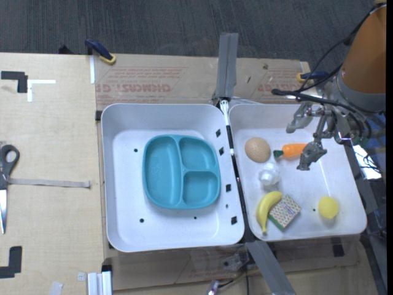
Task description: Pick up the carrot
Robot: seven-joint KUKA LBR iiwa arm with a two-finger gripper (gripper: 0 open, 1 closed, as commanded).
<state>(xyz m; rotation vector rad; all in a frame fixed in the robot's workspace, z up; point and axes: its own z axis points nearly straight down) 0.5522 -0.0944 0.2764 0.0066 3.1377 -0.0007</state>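
The hand [310, 155] hangs low over the right bin [344, 223], its dark fingers just at the carrot's right end; whether they are spread, closed or touching the carrot cannot be told, since metal linkage and cables blur together there. The carrot [293, 151] lies in the upper middle of the right bin, orange with a small green tip toward the left, its right end partly hidden by the hand. Just left of it sits a tan egg [257, 149], and below that a pale, translucent object [268, 176] too faint to identify. Further down lie a banana [266, 209] and, touching it, a small patterned box [284, 212]; a yellow lemon [328, 207] rests near the bin's right wall. The left bin [120, 226] holds a blue divided plate [182, 171] with three compartments. On the surface [49, 226] at far left, scissors [6, 177] are cut off by the frame edge. The arm [367, 54] enters at upper right, only partly in frame.
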